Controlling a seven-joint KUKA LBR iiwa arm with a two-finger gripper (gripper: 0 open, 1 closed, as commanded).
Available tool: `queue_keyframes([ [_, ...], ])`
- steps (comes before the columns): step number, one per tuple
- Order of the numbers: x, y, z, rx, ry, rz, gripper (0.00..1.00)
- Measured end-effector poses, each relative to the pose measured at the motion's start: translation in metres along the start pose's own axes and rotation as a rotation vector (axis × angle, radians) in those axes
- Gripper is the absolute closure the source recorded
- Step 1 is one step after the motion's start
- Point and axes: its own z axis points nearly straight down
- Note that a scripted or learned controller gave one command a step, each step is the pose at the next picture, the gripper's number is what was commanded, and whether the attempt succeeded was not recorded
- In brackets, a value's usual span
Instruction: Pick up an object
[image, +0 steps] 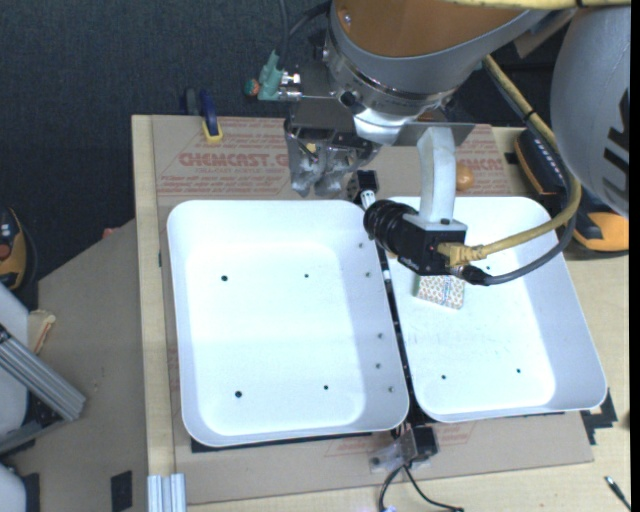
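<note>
A small patterned block, pale with blue and pink specks, lies in the right bin close to its left wall. My gripper hangs above the cardboard just behind the left bin's back rim, well away from the block to its upper left. A black device on a white bracket, with a yellow and black cable, sticks out from the wrist over the divide between the bins and covers the block's upper edge. Nothing shows in the gripper.
A small orange object sits on the cardboard behind the right bin. A blue and yellow clamp holds the cardboard's back left edge. The arm's large grey and orange body overhangs the back of the bench.
</note>
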Motion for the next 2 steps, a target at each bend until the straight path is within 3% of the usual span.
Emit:
queue_keyframes([
  [1, -0.053, -0.018, -0.037, 0.014, -0.007, 0.006, 1.0],
  [2, -0.021, -0.022, 0.098, 0.034, -0.014, -0.001, 1.0],
])
